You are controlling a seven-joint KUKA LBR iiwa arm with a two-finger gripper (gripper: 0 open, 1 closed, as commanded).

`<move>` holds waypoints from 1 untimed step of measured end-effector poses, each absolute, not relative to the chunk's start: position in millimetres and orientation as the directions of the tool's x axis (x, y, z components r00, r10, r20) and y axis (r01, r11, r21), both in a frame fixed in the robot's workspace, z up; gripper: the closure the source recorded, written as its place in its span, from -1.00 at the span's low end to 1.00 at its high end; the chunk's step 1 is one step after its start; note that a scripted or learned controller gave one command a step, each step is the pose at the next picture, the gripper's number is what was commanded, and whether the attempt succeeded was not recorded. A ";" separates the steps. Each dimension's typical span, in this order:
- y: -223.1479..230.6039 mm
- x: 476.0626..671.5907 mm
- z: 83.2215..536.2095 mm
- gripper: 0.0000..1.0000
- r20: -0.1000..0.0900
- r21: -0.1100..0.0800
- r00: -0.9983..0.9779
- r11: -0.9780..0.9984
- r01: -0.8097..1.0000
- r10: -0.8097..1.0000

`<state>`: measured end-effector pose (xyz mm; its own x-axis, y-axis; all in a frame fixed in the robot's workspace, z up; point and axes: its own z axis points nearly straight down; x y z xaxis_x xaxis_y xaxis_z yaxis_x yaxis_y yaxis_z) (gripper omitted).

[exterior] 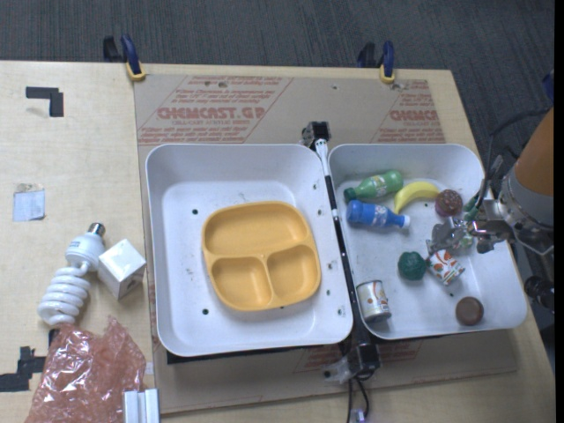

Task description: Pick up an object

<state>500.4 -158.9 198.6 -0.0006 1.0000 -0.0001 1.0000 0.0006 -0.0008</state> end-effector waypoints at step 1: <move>-164.7 492.4 111.8 -1.00 -0.011 0.022 0.002 -0.001 1.000 1.000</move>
